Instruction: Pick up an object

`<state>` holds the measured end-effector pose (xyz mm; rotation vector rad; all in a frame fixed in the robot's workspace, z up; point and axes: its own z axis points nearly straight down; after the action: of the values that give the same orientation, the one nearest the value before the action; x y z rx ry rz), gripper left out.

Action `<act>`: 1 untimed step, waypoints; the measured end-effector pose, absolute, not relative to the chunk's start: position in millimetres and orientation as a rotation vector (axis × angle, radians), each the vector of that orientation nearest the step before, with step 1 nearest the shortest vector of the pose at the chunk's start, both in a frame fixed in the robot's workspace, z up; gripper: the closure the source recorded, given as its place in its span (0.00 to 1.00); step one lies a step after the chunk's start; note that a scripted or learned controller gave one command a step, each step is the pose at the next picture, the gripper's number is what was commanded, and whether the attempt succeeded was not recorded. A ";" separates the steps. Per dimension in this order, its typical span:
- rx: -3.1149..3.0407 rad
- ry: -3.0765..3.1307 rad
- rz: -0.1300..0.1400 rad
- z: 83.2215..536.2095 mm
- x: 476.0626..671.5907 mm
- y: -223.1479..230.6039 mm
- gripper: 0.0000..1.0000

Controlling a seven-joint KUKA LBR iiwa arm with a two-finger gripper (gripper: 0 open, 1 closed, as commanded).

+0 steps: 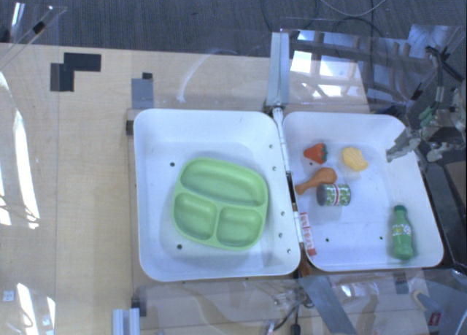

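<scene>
Hand (406, 145): at the right bin's far right rim, near the table's right edge; too small and blurred to tell how far open it is; nothing is seen in its grip
Arm (441, 118): comes in from the table's right edge, partly behind clear panels
Right bin (365, 246): white, shallow, on the right half of the table
Strawberry (315, 153): red, in the right bin's far left part, near the divider
Lemon (354, 158): yellow, just right of the strawberry, apart from it
Drumstick (318, 179): orange-brown, nearer than the strawberry, lying aslant toward the divider
Can (333, 195): lying on its side, just beside the drumstick on its near side; touching or not, cannot tell
Bottle (400, 232): green, lying flat in the right bin's near right corner, well apart from the rest
Left bin (157, 136): white, beside the right bin, the two rims meeting mid-table
Tray (220, 203): green, three compartments, flat in the middle of the left bin
</scene>
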<state>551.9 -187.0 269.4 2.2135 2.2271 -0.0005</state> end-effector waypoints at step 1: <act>2.022 2.401 0.002 228.8 600.1 -148.7 0.00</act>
<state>600.1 -148.7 228.8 2.0224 2.4007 0.0019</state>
